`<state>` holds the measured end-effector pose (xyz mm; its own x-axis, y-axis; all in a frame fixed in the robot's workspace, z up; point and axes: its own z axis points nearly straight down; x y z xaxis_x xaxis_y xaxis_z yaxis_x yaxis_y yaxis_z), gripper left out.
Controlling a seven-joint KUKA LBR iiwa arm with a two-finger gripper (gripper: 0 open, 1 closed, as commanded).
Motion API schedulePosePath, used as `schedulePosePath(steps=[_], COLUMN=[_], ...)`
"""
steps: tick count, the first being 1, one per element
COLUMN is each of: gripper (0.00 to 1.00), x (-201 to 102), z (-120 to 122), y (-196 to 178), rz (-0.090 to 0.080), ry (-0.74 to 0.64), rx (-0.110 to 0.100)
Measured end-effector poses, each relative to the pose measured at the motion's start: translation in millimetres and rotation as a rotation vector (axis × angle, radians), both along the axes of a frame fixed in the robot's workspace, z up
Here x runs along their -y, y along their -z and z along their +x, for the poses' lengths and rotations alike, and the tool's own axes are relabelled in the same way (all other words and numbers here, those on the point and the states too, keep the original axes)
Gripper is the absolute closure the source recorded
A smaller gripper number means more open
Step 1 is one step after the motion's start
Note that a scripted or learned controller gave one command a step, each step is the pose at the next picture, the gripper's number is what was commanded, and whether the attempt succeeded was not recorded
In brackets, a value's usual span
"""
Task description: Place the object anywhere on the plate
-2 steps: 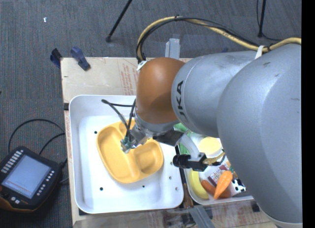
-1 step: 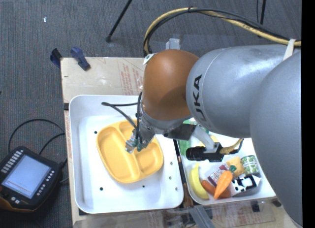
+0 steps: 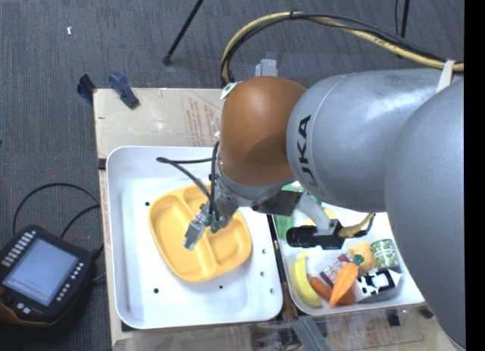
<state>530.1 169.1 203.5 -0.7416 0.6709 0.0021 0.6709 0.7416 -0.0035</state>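
Over the yellow plate [image 3: 198,240] in the left bin [image 3: 125,190], my fingers [image 3: 198,232] hang low; I can't tell their opening, so I'd confirm before releasing.

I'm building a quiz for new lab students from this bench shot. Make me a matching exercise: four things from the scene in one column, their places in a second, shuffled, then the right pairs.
Things:
1. yellow plate
2. carrot
3. banana
4. gripper

Places:
A. over the plate, at the middle of the left bin
B. along the left side of the right bin
C. lying in the left bin
D. in the right bin, just right of the banana

Pairs: 1-C, 2-D, 3-B, 4-A
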Motion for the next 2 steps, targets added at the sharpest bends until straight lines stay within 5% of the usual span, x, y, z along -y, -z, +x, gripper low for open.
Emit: schedulePosePath(steps=[1,2], gripper=[0.0,1.0], x=[-46.6,-47.1], z=[-51.4,-51.7], y=[-57.6,-65.0], rz=[-0.002,-0.006], ry=[0.123,0.121], rx=[-0.001,-0.006])
